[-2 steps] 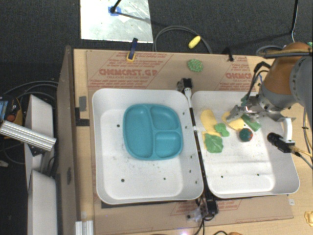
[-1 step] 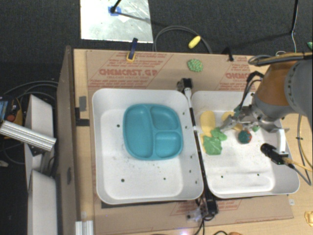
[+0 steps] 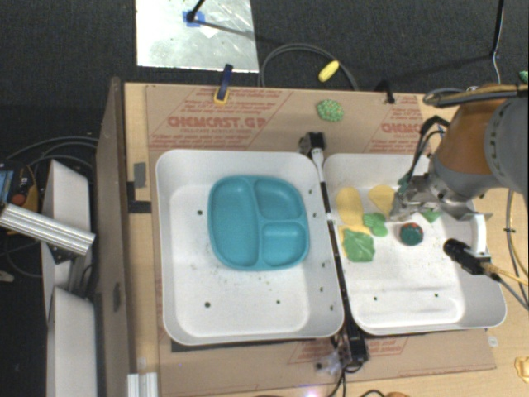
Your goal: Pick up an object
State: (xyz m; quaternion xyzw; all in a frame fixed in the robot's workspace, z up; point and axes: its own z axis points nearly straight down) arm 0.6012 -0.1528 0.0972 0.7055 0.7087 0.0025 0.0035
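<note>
On the left we see the left white bin (image 3: 186,304), and in it a teal divided plate (image 3: 258,222) with three compartments, lying flat near the bin's middle. Past the divider between the two bins lies the right white bin (image 3: 413,308), where the small objects sit bunched in its upper left part. First comes a pale yellow piece (image 3: 349,204), and just below it a leafy green piece (image 3: 359,244). A smaller green piece (image 3: 375,223) lies between these and a yellow piece (image 3: 381,196) higher up. Further right we find a small dark teal and red round object (image 3: 411,235), with a bit of green (image 3: 431,217) just beyond it. The gripper (image 3: 411,207) hangs low over this cluster, near the round object and the yellow piece, and we cannot tell how its tips stand or whether anything sits between them. The grey arm (image 3: 496,151) with its orange band (image 3: 464,143) reaches in from the right. On the cardboard behind the bins rests a green knobbly ball (image 3: 330,110).
</note>
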